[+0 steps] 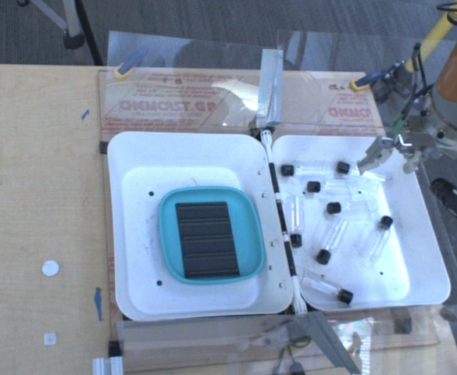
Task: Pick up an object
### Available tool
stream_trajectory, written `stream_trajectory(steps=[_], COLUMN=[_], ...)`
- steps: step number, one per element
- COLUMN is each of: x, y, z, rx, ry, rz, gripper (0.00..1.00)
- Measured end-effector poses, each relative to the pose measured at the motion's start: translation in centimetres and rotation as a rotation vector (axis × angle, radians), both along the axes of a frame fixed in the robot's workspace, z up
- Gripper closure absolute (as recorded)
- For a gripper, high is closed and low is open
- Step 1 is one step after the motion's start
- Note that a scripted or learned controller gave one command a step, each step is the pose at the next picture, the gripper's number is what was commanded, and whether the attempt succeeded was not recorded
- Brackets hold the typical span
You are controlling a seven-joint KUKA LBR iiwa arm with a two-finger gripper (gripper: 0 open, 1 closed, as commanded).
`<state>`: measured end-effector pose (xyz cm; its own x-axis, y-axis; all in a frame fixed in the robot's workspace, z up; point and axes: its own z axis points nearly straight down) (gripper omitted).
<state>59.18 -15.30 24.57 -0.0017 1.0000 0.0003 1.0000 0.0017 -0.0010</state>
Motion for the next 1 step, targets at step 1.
stream_trajectory(steps=[1], x=[2.1], y=[-2.4], z=[-10.51], rx=[0.0], ry=[0.0], rz=[0.006], gripper=[0.0])
